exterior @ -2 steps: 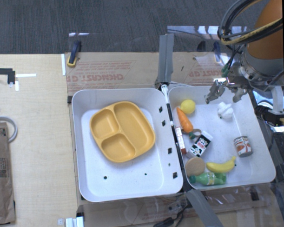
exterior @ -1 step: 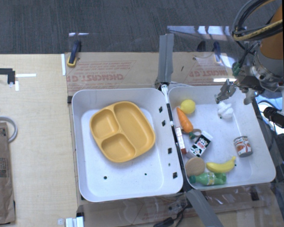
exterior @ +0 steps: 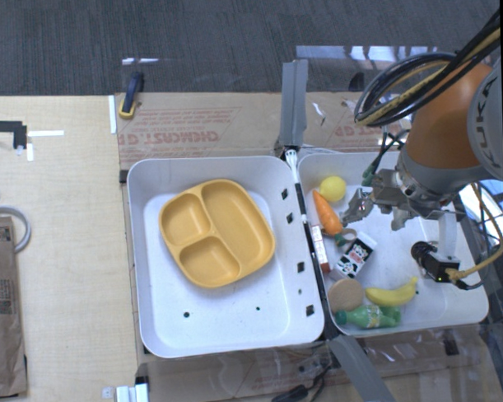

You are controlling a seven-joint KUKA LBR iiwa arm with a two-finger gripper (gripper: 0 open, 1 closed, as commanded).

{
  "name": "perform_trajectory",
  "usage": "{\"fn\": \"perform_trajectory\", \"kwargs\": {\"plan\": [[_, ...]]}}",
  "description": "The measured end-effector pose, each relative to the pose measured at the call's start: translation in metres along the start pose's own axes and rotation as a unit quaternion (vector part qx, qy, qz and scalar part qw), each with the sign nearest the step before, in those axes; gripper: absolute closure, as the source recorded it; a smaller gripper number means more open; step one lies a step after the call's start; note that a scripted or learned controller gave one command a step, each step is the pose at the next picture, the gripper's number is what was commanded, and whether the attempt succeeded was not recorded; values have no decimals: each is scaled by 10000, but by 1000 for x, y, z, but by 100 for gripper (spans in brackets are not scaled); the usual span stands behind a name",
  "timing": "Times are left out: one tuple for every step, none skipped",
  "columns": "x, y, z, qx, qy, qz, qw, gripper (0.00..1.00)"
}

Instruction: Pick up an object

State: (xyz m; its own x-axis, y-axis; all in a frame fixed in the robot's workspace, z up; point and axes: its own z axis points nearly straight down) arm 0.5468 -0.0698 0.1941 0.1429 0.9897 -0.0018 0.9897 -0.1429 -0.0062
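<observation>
The arm (exterior: 446,123) is the biggest thing here. It is grey with an orange band, and it hangs over the right bin (exterior: 465,308). Black cables loop off its top.

Next to it sits the left bin (exterior: 151,265), white and shallow with smooth walls. Inside lies a yellow plate (exterior: 217,232) split into three parts. It looks like hard, shiny plastic.

The right bin is full of small things to pick. A yellow banana (exterior: 392,293) lies near the front wall, curved and smooth. Touching it is a green bottle (exterior: 369,316), lying flat. Just beside that is a round tan ball (exterior: 346,294). A little black and white box (exterior: 354,257) sits in the middle. An orange carrot (exterior: 326,212) points up toward a yellow lemon (exterior: 333,187) by the back wall.

These look like toy foods, so I think they are light and stiff, and a bit slippery. The round ones could roll away. The carrot and banana look easiest: grab them across the thin middle.

The gripper (exterior: 360,207) hangs low, just beside the carrot. Its tips look a little apart, and nothing is between them.
</observation>
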Motion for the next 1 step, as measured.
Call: {"fn": "perform_trajectory", "kwargs": {"plan": [[5, 37, 5, -11, -1, -128, 9999, 0]]}}
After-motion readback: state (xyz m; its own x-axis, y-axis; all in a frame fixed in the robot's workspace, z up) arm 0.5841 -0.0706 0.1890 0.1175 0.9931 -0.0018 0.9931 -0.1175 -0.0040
